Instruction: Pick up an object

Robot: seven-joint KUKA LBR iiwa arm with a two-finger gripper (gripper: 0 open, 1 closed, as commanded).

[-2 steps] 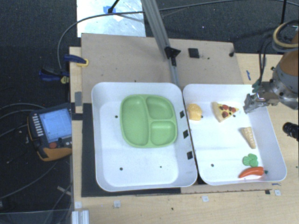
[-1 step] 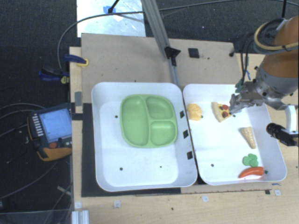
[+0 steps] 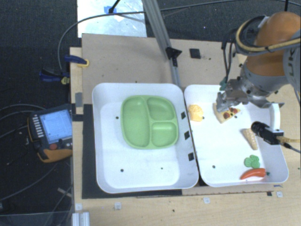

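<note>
My gripper [image 3: 226, 101] hangs low over the far part of the right bin [image 3: 225, 178], right above a toy pizza slice [image 3: 227, 114] that lies tilted on the bin floor. The gripper's body covers the slice's upper edge. To the slice's left, near the bin's left wall, sits a small yellow-orange pastry [image 3: 195, 112]. Toward the right side lies a tan cone-shaped piece [image 3: 250, 138]. A green broccoli floret [image 3: 252, 161] and a red sausage-like piece [image 3: 253, 174] rest in the near right corner.
The left bin [image 3: 113, 168] holds a green divided plate [image 3: 149, 121]. A black fitting with a cable [image 3: 264, 133] juts from the arm over the right bin's right side. A grey pole [image 3: 160, 27] slants in from the top.
</note>
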